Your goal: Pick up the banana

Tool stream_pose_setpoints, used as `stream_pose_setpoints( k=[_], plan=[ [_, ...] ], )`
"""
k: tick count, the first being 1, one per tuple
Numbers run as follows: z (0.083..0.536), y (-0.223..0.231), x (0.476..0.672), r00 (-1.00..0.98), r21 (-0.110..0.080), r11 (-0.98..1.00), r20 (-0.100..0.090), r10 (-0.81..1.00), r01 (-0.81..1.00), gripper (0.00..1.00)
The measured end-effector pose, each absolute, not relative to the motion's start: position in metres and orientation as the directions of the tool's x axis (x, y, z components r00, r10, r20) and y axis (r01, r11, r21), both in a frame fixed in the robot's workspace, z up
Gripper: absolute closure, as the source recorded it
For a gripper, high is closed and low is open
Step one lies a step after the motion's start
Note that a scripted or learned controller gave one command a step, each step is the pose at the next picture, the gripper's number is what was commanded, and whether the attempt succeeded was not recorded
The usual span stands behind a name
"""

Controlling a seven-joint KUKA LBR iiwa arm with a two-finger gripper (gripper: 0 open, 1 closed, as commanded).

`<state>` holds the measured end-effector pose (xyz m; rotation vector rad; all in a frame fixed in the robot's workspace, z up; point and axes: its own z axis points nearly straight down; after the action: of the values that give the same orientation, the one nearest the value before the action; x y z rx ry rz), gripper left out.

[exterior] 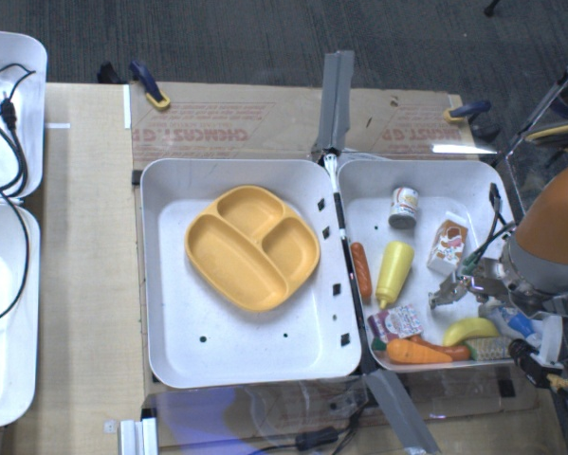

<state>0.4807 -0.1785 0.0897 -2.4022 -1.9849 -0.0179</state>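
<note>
Banana (pixel 470 330): small, yellow, curved, lying flat near front right of right bin (pixel 426 183). Just right of carrot (pixel 418 352), tip close to it. Not lifted, nothing gripping it.

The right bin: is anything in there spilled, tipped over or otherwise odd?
Nothing spilled. The mustard bottle and can lie on their sides in the right bin, and the banana, carrot and packets are crowded into its near corner.
</note>
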Motion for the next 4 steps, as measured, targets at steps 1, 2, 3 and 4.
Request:
stream_pose_setpoints(
  k=[1, 2, 3, 4],
  plan=[
    [0.0896, -0.1787, 0.4803, 0.190, -0.013, -0.189, 0.025, 0.982, 0.982, 0.00],
    [0.0896, -0.1787, 0.4803, 0.190, -0.013, -0.189, 0.025, 0.982, 0.982, 0.00],
    [0.0896, -0.1787, 0.4803, 0.190, -0.013, -0.189, 0.025, 0.982, 0.982, 0.00],
    [0.0896, -0.1787, 0.4803, 0.190, -0.013, -0.189, 0.025, 0.982, 0.982, 0.00]
  ],
)
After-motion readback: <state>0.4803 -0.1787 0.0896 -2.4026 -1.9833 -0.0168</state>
